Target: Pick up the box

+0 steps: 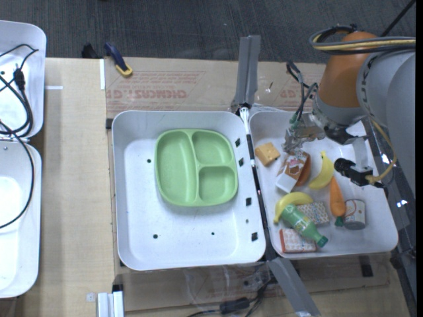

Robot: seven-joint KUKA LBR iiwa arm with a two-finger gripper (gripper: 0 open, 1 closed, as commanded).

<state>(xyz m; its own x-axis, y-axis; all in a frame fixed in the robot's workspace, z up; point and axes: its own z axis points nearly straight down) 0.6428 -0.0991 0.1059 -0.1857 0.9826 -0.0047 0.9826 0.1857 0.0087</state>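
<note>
Progress: nothing lifted yet, by my reading; the box point(293, 170) lies on the floor of the right bin point(380, 242), so the grasp and the raise are both left to do.
My gripper point(297, 139): I hang over the upper part of the right bin, just at 12 o'clock of the box, close above it.
My jaws: I cannot tell whether they are parted or clenched; cables and the wrist blur that spot, and nothing shows between them.
Box, place: near the bin's middle, at 4 o'clock from the cracker point(267, 153) and at 9 o'clock from the upper banana point(323, 171).
Box, look: small, white and reddish-brown, printed carton, lying flat and tilted, its long side running toward 1 o'clock.
Neighbours: a second banana point(291, 203) sits at 6 o'clock of the box, nearly touching its lower corner; the carrot point(337, 197) is at 4 o'clock, apart.
Left bin point(132, 243): holds a green divided plate point(196, 167); no part in this job.
Judgement: crowded spot, so a clean closure on the box alone looks tight.
</note>
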